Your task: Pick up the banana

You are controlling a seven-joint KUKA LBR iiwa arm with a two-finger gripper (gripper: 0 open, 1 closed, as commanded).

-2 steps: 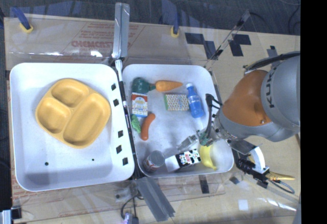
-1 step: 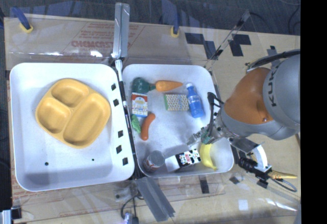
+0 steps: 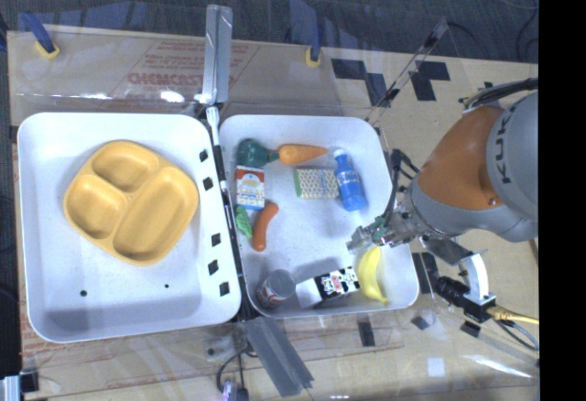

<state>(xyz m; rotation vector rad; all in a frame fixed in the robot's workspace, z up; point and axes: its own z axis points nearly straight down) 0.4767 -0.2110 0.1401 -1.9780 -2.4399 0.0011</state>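
Two white bins sit side by side. The left bin (image 3: 55, 298) holds one yellow divided plate (image 3: 131, 200). The right bin (image 3: 302, 126) holds one banana (image 3: 372, 275) near its right front corner, one carrot (image 3: 302, 153), one blue bottle (image 3: 349, 181), one sausage (image 3: 264, 224), one can (image 3: 275, 286) and one small carton (image 3: 249, 188), its print too small to read. The gripper (image 3: 377, 233) hangs just above the banana; whether it is clenched cannot be told. "KU" shows on the arm (image 3: 508, 161).

The bench (image 3: 119, 70), pale and covered with clear plastic sheeting, carries two shallow white bins side by side: the left bin (image 3: 46, 298) and the right bin (image 3: 302, 126).
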